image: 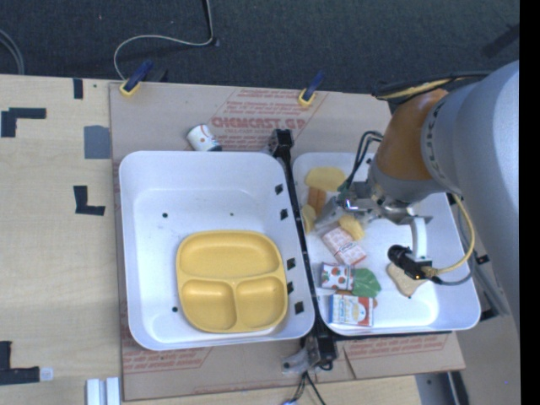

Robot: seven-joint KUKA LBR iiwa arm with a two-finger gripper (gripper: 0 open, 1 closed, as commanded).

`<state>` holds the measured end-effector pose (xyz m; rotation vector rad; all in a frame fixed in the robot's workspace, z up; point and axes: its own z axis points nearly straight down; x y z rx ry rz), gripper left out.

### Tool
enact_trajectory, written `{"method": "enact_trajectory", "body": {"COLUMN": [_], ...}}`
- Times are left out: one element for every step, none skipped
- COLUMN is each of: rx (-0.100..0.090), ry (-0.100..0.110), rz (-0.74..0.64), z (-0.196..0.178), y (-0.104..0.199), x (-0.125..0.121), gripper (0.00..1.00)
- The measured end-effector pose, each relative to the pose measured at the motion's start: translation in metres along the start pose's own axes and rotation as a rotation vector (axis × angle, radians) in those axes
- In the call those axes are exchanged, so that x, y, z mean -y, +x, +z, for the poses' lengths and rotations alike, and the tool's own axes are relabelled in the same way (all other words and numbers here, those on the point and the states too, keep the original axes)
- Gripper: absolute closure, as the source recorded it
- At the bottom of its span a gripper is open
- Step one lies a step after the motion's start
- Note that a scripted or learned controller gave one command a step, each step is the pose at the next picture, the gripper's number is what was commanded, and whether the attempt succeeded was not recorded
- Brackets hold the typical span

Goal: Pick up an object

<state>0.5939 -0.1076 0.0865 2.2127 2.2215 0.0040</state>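
White right bin [447,310] holds small packets; the end effector [359,205] hovers over a yellow piece [353,225], grip state unclear. Next: descend and close.

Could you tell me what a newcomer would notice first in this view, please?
Probably the yellow divided tray lying in the left bin. Next, the grey arm with its orange band, reaching from the right over the right bin, where small packets and food items lie clustered along its left side.
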Motion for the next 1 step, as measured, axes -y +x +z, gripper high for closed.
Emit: {"method": "enact_trajectory", "body": {"rx": [0.000], "ry": [-0.001], "rz": [0.002], "z": [-0.0109], "y": [-0.0010], "x": [0.0008], "gripper": [1.00]}}
